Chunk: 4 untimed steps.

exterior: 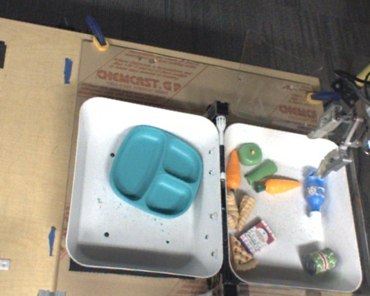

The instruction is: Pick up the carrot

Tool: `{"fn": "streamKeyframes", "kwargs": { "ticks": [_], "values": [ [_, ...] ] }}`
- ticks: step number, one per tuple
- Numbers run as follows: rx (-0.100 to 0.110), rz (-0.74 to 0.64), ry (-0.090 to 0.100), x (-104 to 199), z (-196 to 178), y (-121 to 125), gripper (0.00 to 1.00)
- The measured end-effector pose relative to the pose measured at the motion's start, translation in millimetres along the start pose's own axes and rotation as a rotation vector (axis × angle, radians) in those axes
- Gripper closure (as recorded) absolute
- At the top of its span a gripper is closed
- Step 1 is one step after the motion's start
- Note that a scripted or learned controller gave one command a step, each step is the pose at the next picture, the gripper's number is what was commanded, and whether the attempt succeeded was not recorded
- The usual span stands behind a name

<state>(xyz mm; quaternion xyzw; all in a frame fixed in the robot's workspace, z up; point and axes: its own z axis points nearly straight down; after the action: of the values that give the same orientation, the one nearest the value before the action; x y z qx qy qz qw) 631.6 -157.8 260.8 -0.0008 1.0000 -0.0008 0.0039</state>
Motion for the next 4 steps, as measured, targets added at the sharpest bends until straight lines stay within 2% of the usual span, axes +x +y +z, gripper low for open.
{"fn": "streamKeyframes", "kwargs": {
  "ticks": [1,2,3,4],
  "values": [
    [-0.002,0.027,0.001,4.1,146.4,29.1,0.0],
    [0.001,0.06,-0.004,38.2,171.0,13.7,0.0],
    [0.003,0.057,-0.019,33.1,156.4,14.6,1.0],
    [-0.002,0.403,-0.002,36.8,113.5,68.7,1.0]
  ]
}}
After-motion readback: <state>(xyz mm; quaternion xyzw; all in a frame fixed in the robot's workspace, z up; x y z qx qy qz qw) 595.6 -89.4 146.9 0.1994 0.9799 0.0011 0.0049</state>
